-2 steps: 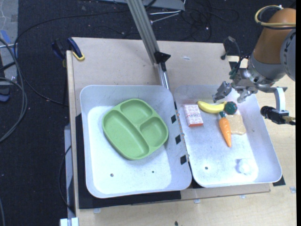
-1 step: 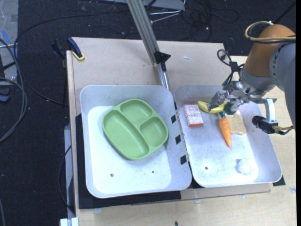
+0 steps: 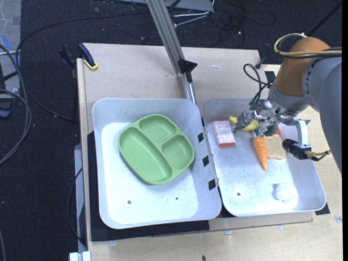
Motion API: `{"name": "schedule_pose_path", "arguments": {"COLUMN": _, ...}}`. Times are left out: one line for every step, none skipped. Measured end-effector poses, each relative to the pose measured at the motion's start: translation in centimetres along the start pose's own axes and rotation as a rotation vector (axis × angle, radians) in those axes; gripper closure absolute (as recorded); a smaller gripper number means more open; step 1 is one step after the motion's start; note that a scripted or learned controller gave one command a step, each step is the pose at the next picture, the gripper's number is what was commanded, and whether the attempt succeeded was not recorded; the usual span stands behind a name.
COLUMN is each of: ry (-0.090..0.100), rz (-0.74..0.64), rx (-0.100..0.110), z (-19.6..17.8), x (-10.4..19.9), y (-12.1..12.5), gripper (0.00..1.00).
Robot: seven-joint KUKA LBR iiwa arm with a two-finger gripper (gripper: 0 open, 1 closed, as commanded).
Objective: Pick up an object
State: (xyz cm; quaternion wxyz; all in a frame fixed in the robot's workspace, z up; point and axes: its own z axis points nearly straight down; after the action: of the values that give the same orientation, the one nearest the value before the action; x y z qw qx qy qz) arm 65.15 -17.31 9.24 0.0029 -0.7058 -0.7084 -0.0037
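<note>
The right bin [image 3: 244,192] holds a pink and white box [image 3: 223,133], a yellow banana [image 3: 246,125], an orange carrot [image 3: 261,151], a tan bread slice [image 3: 274,147] and a small white lump [image 3: 283,192]. My gripper [image 3: 254,118] hangs low at the far side of this bin, right over the banana and close to the carrot's top. Its metal fingers straddle the banana, but the view is too cluttered to tell how they stand. The grey arm with its orange band [image 3: 304,64] comes in from the right.
In the left bin [image 3: 109,200] lies a green plate [image 3: 156,148] with three compartments. A slanted metal pole [image 3: 168,31] crosses behind the bins. The wooden bench [image 3: 130,69] stretches beyond them, with a blue and yellow clamp [image 3: 87,56] at its far left corner.
</note>
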Motion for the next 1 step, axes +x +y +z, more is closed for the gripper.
{"name": "schedule_pose_path", "arguments": {"ry": -0.008, "rz": -0.001, "rx": -0.002, "z": -1.11, "x": -0.24, "y": -0.03, "gripper": 1.0}}
